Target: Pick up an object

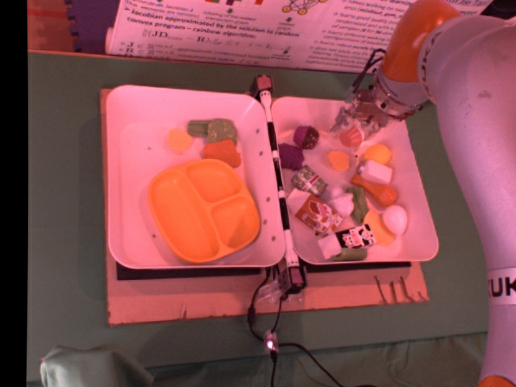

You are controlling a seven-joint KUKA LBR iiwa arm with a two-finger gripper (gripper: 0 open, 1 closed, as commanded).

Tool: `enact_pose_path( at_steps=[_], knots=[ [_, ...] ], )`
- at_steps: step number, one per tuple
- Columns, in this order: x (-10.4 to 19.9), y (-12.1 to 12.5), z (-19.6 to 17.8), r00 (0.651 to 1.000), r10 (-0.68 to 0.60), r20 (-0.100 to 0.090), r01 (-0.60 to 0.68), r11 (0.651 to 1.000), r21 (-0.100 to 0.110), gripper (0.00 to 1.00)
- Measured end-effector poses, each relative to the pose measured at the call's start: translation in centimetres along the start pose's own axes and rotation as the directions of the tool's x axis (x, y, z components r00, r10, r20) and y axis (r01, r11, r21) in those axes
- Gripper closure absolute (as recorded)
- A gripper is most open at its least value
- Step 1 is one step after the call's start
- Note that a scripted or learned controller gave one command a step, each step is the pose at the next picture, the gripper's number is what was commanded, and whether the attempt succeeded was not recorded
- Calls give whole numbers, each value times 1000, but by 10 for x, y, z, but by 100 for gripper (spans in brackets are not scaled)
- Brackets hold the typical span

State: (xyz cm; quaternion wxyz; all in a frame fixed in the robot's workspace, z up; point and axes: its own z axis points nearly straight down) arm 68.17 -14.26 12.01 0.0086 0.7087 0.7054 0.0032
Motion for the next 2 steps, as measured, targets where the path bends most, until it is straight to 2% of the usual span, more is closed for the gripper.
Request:
enact_pose_path(
  at_steps=[1,2],
  knots=[
    [-2,7,-47,1000,-3,-4,3,1000,4,100],
    [-4,12,-116,1000,-3,-4,3,1000,2,100]
  ],
)
